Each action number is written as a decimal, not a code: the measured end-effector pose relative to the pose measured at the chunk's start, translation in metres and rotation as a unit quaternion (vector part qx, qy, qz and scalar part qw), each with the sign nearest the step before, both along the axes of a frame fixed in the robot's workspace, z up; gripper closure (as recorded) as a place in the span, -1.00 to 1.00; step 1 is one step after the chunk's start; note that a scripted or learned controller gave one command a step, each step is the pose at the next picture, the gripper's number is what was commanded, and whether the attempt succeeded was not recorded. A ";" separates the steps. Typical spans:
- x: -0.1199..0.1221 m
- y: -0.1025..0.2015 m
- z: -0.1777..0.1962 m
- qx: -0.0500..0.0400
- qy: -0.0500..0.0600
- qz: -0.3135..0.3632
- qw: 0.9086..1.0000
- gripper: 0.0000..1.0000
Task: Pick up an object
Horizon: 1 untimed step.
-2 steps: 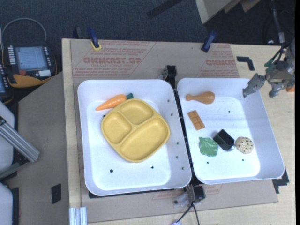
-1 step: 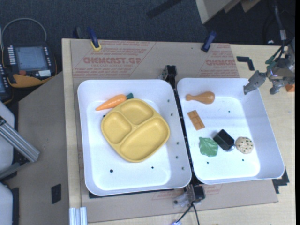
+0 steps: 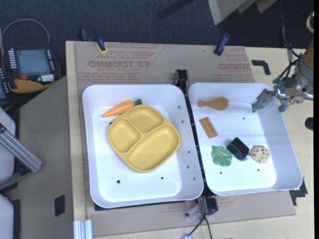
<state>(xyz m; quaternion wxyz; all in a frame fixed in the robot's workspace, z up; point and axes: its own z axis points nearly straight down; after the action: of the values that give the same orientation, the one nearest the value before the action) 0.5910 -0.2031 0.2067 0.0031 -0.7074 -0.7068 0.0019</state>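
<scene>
Nothing picked up yet, judging by the camera view. Grey 2-finger hand (image 3: pixel 273 99) poised at the upper right edge of the right-hand shallow white bin (image 3: pixel 279 180), fingers spread apart, nothing between them. All 5 candidate objects lying loose on that bin's floor: tan plastic chicken drumstick (image 3: pixel 214 103) near the top, closest to the hand yet apart from it; small orange-brown rectangular cracker (image 3: pixel 208 127) just below the drumstick; crumpled green lettuce leaf (image 3: pixel 221 155) lower down, touching or almost touching a small black block (image 3: pixel 238 148); round speckled beige cookie (image 3: pixel 259 154) just beside the block on its right. In the left-hand shallow white bin (image 3: pixel 99 183), a yellow 3-compartment plastic plate (image 3: pixel 144 138) in the middle, with an orange toy carrot with a green top (image 3: pixel 118 108) resting against the plate's upper left rim; both well apart from the hand. Whole task left to do, then: choosing a target, lowering over it, closing, lifting clear of the bin. Drumstick probably the handiest choice, given its nearness. Cracker likely the hardest, lying flat and thin on the floor. Leaf and block crowded together, so a risk of catching both or nudging 1 aside.
</scene>
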 end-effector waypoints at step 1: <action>0.000 0.001 -0.043 0.000 0.000 0.000 1.000 -1.00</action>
<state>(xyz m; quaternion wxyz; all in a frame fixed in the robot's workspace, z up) 0.5911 -0.2020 0.1636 0.0028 -0.7070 -0.7072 0.0015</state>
